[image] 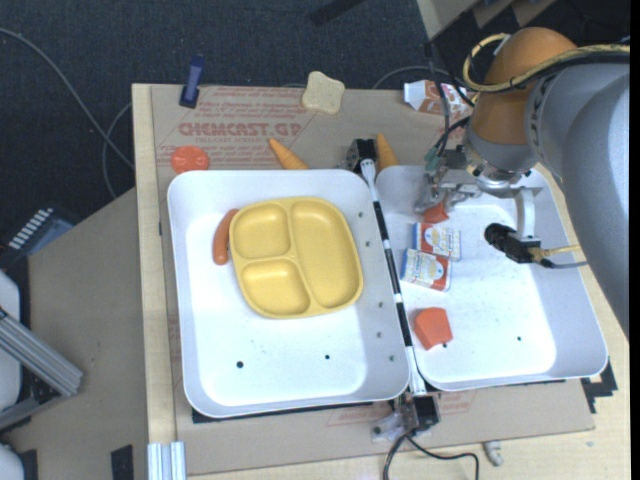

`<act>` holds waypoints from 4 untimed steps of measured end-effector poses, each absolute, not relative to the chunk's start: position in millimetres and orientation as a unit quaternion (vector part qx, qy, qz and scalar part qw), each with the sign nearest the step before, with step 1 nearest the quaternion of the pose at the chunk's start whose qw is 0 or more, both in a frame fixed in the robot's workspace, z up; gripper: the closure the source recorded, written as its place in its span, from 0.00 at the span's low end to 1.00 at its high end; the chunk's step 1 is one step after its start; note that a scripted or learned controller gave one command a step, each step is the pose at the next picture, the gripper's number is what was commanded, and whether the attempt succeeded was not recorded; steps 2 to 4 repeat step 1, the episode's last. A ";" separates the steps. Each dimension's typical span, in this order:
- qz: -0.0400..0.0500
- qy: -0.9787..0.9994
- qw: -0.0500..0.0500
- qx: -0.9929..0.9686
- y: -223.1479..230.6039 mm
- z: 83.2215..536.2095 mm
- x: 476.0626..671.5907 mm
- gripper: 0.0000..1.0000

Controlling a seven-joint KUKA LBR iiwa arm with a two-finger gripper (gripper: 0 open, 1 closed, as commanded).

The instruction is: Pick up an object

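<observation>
Closest to the camera sits a black fitting with a cable (412, 415) at the front edge of the bench, where the two white bins meet. Just beyond it, in the right bin (520, 353), an orange-red block (432, 327) lies near the front left corner, close to the wall between the bins. Further back lie two red-and-white cartons (430, 254), flat and touching each other, their long sides running roughly left to right with a slight tilt.

My pincer (441, 194) hangs over the back left part of the right bin, pointing down. Directly under it lies a small red object (435, 214), just behind the cartons. It is too small for me to make out its long axis or which way it points. Whether my pincer is apart, together or clamped on it, I cannot tell from this view.

The left bin (300, 368) bears a yellow divided plate (296, 256) with three compartments. A red sausage (222, 238) lies against the plate's left edge, its long axis running from front to back.

Behind the bins, on the brown board (240, 118), lie a slice of bread (323, 91), an orange carrot (288, 155) pointing towards the left bin's back wall, an orange-red disc (188, 158) and a blue item (191, 81)
</observation>
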State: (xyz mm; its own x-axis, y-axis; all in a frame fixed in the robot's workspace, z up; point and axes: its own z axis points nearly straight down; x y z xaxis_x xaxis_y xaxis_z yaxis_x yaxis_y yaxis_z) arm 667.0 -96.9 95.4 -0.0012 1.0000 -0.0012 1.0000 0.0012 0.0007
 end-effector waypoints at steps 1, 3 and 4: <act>0.001 0.708 0.000 0.706 -34.6 186.2 611.7 1.00; 0.001 0.708 0.000 0.706 -34.6 186.2 611.7 1.00; 0.001 0.708 0.000 0.706 -34.6 186.2 611.7 1.00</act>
